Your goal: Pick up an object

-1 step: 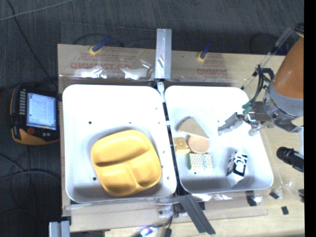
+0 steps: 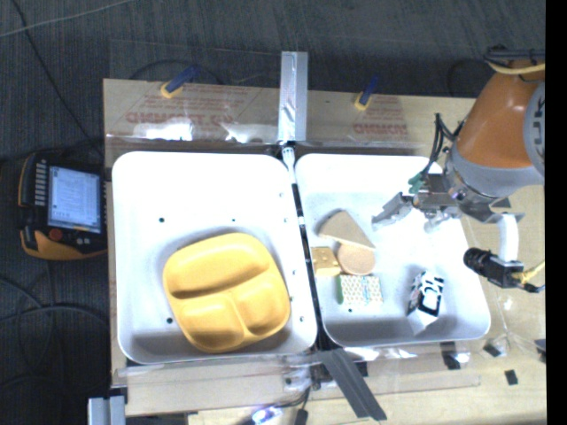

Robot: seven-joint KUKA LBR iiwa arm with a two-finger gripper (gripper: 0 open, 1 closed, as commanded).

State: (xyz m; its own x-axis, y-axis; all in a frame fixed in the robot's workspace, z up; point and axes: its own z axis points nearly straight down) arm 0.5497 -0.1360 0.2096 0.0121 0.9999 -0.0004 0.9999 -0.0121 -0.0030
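The claw (image 2: 412, 211) hangs with its fingers spread apart and nothing between them, over the right bin (image 2: 461, 326). Left of that bin, a yellow divided tray (image 2: 226, 289) lies in the left bin (image 2: 142, 193). Within the right bin, tan wedge (image 2: 344, 228), round cracker (image 2: 357, 258), patterned packet (image 2: 360, 291), black-and-white object (image 2: 427, 295).

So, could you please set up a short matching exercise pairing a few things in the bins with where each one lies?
Things:
1. yellow tray
2. black-and-white packet
3. tan wedge
4. dotted green-edged card

Places:
A. right bin, near its front right corner
B. left bin
C. right bin, front left part, below the round tan piece
D. right bin, left part, behind the round tan piece

Pairs: 1-B, 2-A, 3-D, 4-C
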